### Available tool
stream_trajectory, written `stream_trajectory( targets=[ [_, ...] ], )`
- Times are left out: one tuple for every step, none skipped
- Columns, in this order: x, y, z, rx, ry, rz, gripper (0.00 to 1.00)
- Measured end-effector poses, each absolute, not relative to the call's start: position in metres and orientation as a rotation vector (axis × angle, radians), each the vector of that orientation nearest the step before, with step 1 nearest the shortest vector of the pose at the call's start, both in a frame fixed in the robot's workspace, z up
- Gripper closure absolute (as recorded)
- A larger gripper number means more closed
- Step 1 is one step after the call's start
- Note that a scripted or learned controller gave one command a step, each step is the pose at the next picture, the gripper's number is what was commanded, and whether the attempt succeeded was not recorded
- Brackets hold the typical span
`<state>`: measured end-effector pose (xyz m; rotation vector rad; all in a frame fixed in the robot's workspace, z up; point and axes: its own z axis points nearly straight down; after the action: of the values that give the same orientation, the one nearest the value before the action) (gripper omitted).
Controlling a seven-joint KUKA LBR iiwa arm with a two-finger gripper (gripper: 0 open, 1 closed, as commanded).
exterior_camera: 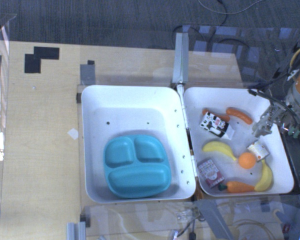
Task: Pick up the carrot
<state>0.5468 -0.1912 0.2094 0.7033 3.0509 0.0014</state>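
Note:
The carrot [239,187] is orange with a green stub at its left end. It lies flat along the front wall of the right bin [190,134], between a pink packet [210,170] and a yellow banana [264,176]. My gripper [263,125] hangs over the right side of that bin, well behind the carrot and apart from it. It sits above a small white block [258,150]. Nothing shows in its grasp.
The right bin also holds an orange ball [247,161], a second banana [219,149], a black-and-white box [214,124] and an orange-red sausage shape [239,115] at the back. A blue compartment tray [137,165] lies in the left bin [95,134].

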Motion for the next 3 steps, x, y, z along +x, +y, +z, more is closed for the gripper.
stream_trajectory(
  targets=[
    [0.575,-0.181,0.195,-0.385,3.106,-0.003,1.00],
    [0.575,-0.181,0.195,-0.384,3.107,-0.003,0.00],
    [0.562,-0.161,0.128,-0.540,3.079,-0.006,0.00]
  ],
)
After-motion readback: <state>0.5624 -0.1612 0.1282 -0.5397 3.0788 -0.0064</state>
